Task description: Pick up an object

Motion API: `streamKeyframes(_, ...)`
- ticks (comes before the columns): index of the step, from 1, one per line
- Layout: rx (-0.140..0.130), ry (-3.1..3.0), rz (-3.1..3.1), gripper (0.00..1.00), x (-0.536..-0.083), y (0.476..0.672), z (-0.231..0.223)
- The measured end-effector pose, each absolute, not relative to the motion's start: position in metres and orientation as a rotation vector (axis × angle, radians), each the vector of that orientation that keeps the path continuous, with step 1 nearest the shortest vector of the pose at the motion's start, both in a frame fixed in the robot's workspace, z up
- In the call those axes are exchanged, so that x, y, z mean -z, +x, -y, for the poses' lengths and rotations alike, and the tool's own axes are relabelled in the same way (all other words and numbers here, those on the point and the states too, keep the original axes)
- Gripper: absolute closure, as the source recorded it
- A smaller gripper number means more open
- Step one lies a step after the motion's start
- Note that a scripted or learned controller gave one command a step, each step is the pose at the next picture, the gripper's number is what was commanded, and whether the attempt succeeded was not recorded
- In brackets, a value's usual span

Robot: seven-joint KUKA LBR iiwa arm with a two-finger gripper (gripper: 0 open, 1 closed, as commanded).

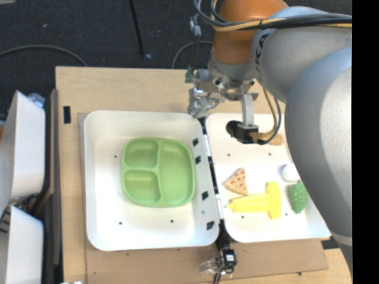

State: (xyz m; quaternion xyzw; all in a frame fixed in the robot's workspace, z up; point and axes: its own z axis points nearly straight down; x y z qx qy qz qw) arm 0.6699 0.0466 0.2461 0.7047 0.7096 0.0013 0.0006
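Yellow plastic hammer point(258, 203); triangular pizza slice point(237, 182)

bright even overhead light, soft shadows, slightly soft focus, dark surroundings

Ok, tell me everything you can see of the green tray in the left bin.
The green tray is a light green, rounded-corner divided plate that looks like smooth plastic. It has three compartments: one narrow at top left, one tall along the right, one wide at bottom left, split by raised ridges. It lies flat and upright, turned slightly, near the middle of the left bin, resting on the bin floor. Nothing lies in it and nothing else touches it. The gripper hangs apart from it, over the bins' far edge.
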Motion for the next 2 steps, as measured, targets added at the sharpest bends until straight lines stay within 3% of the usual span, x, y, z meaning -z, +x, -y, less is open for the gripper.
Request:
streamKeyframes(1,-0.004,2.213,-2.228,1.00,-0.2461,0.6697,-0.0895)
streamKeyframes(2,-0.001,2.217,-2.224,0.00,-0.2458,0.6698,-0.0866)
